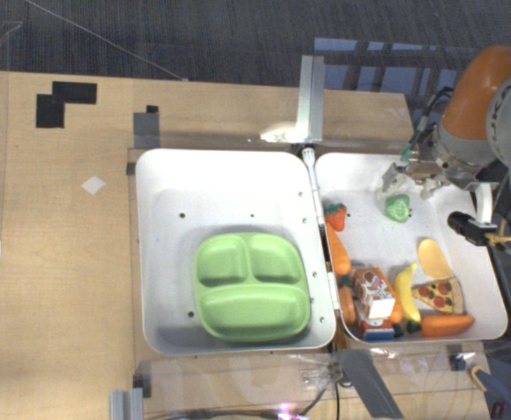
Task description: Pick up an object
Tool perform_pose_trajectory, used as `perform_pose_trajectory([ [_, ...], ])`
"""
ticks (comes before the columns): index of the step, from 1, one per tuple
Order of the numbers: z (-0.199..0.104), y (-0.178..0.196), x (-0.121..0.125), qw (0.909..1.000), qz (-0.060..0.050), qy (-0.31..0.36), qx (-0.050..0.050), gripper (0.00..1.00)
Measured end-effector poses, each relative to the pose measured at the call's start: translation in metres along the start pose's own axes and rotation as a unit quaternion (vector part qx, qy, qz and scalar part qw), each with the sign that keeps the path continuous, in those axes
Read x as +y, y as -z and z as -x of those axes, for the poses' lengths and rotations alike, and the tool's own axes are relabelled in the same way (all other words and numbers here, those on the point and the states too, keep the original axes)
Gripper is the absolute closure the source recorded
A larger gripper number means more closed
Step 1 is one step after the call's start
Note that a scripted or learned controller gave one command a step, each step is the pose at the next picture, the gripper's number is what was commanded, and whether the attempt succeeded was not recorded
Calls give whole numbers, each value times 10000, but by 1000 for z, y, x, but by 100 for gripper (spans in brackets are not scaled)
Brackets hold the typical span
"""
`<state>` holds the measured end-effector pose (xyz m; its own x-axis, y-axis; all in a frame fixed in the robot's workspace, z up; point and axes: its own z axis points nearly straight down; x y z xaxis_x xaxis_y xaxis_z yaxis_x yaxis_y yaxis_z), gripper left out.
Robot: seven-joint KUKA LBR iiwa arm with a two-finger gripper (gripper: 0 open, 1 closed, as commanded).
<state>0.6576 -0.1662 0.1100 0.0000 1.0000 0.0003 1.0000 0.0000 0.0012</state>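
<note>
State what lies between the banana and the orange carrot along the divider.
In the camera view, a small printed carton lies between the banana and the carrot.

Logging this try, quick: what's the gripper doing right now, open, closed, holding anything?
Gripper: open, fingers spread, holding nothing; it hangs just above the green toy vegetable in the right bin.

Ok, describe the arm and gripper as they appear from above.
The arm is grey with a rounded orange band above the wrist. Dark cables run down beside the band. The gripper is small, metallic grey, with two thin splayed fingers and a small green spot on its body.
</note>
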Motion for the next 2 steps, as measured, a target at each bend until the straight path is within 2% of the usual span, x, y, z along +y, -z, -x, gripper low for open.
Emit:
perform_pose_trajectory([
  [1, 1, -21, -17, 10000, 54, 12, -12, 0],
  [2, -1, -10, -14, 10000, 85, 34, -4, 100],
])
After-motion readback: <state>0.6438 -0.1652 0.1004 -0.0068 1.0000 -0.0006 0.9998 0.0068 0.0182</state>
